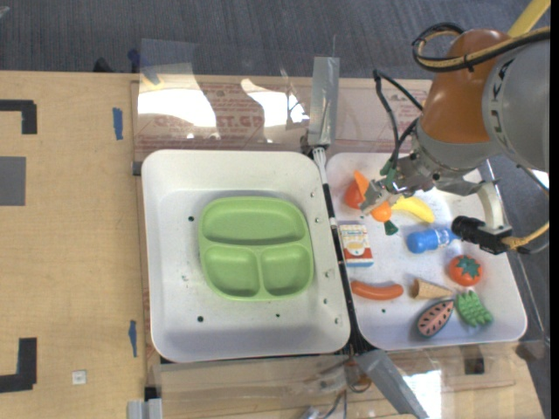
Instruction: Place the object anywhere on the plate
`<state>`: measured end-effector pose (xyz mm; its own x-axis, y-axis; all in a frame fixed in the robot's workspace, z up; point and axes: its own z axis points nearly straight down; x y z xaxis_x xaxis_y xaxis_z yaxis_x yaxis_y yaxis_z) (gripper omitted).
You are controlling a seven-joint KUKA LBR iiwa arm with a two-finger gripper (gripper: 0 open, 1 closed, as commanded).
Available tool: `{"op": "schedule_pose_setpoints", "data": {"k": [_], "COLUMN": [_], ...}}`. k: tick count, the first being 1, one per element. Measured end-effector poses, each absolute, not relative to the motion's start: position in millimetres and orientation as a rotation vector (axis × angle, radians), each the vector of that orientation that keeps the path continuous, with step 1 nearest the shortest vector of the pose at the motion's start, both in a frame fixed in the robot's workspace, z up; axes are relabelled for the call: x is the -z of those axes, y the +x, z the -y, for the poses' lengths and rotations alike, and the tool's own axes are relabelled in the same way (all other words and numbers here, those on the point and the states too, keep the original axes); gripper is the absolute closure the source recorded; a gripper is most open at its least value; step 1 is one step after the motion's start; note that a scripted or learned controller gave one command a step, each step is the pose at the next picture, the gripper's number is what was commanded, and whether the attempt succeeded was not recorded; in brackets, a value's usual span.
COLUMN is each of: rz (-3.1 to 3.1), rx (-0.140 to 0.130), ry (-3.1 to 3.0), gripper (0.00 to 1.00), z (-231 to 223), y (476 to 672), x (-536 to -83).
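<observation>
the green plate (256, 247) sits bare in the left bin (166, 260). in the right bin (511, 321), the gripper (384, 192) hangs low over the carrot (376, 206), beside the banana (412, 208). the carrot's long axis runs aslant, up-left to down-right. whether the claw grips it, i cannot tell.

Robotics lab test cell. Indicated by: plywood bench (70, 260) with black fiducial markings (22, 116), two white bins (166, 182) taped down, clear shielding panel (227, 112), grey carpet floor (218, 16), cabled industrial arm (476, 94), toy food props (441, 269).
</observation>
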<state>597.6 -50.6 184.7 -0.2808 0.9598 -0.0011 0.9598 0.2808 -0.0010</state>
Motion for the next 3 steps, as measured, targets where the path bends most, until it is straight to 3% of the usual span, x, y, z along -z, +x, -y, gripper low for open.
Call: {"op": "schedule_pose_setpoints", "data": {"k": [1,2,3], "rz": [-2.494,-2.229,-2.225], "rx": [-0.009,-0.003,-0.001], "ry": [1.904,2.213,2.217], "gripper": [1.00,1.00,0.00], "z": [-32.1,-131.0,-129.1], "y": [590.8,547.5,547.8], "x": [-224.9,-256.9,-256.7]}}
